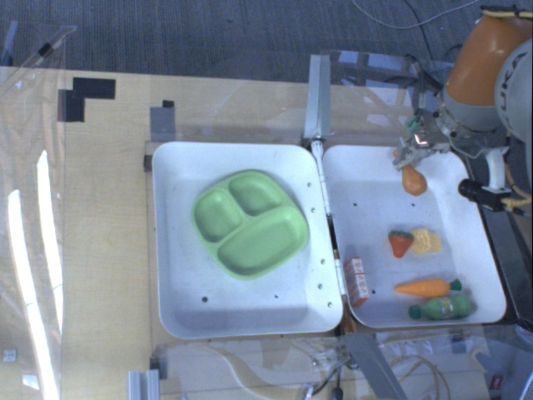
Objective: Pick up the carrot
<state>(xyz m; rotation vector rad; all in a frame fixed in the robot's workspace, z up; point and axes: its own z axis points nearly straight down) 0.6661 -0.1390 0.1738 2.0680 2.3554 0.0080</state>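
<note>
Two white bins sit side by side on the tabletop (100, 223), and I see the carrot (423, 288) lying flat near the front of the right bin (366, 223), its green tip pointing right. Just in front of it, almost touching, lies a green bottle-shaped item (441, 308); I cannot tell more exactly what it is. A little behind the carrot sit a toy strawberry (400, 243) and a pale yellow crumbly piece (427, 241), touching each other. A small red and white packet (358, 280) leans against the bin's left wall. The left bin (175, 290) carries a green divided plate (251, 222) with three compartments.

The hand (414, 150) is at the back of the right bin, well apart from the carrot. The metal parts there are small and blurred, so I cannot tell how it stands. An orange-brown rounded object (414, 180) is just below it; whether it is gripped or merely resting against the bin's back wall is unclear to me. The arm (487, 65) is cut off by the right edge of my view.
</note>
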